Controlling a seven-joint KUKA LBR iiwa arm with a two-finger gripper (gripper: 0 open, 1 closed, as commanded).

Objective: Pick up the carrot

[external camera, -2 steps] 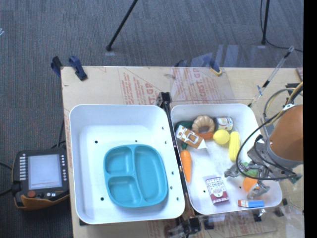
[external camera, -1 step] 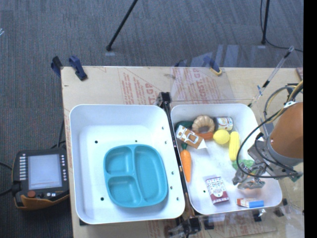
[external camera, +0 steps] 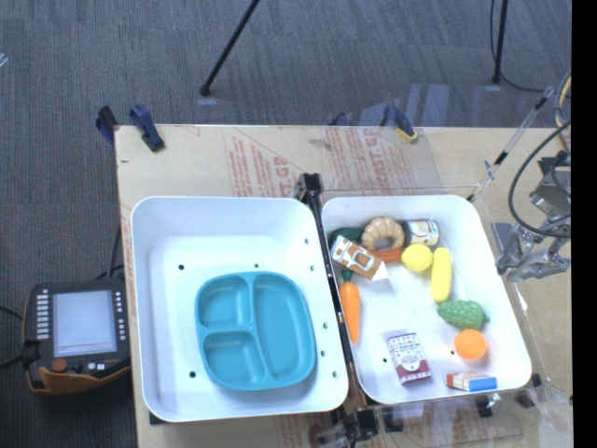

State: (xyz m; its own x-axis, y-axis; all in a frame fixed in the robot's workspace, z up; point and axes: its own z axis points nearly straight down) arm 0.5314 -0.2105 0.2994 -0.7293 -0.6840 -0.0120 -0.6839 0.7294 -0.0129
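Note:
The carrot (external camera: 351, 312) is orange and lies lengthwise against the left wall of the right bin (external camera: 466, 209), its thick end pointing toward the far side. A small brown-and-white carton (external camera: 357, 258) touches that thick end. My gripper (external camera: 534, 256) is a grey shape with cables at the right edge of the view, just outside the right bin's right rim and well away from the carrot.
The right bin also holds a bread roll (external camera: 382, 231), a can (external camera: 423, 231), a lemon (external camera: 417, 257), a yellow banana-like piece (external camera: 441, 274), a green vegetable (external camera: 463, 314), an orange (external camera: 470, 344) and a red box (external camera: 408, 357). The left bin (external camera: 159, 250) holds a blue divided plate (external camera: 255, 329).

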